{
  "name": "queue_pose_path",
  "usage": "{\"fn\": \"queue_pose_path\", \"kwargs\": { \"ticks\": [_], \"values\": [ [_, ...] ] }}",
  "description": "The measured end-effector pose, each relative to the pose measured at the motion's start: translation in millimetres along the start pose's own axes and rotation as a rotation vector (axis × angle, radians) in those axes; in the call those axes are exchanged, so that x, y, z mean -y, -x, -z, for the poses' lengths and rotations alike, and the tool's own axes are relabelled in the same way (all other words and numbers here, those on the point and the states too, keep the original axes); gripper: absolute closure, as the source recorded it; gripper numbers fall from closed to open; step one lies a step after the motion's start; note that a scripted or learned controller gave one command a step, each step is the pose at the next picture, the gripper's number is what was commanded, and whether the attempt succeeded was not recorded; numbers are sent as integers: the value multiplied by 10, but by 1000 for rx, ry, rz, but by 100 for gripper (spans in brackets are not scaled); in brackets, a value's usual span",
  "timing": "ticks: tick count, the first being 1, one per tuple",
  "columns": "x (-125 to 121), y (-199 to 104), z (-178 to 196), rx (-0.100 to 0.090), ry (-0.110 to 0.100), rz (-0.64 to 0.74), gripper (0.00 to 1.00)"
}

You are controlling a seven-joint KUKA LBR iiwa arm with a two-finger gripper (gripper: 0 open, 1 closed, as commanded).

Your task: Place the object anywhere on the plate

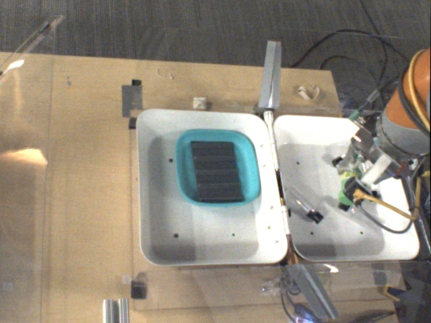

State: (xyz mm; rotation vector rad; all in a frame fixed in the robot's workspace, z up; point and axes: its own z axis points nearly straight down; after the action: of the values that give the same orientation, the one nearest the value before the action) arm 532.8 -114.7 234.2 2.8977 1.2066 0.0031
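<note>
the dark ridged rectangular block (215,172) lies flat on the turquoise rounded-square plate (252,173) in the left white bin (155,200), so placing looks done; i hang over the right white bin (310,147), my grip i cannot tell, and next i need only stay clear.

The arm (403,132) is grey and rounded, with a broad orange band (421,89) above the wrist. Its gripper (347,192) shows green patches.
</note>
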Motion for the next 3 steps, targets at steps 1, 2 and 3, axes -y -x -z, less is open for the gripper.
{"fn": "queue_pose_path", "kwargs": {
  "ticks": [1,2,3],
  "values": [
    [757,-316,-503,-1,-3,123,100],
    [515,-741,-502,-1,-3,192,100],
    [514,-740,-501,-1,-2,191,0]
  ]
}}
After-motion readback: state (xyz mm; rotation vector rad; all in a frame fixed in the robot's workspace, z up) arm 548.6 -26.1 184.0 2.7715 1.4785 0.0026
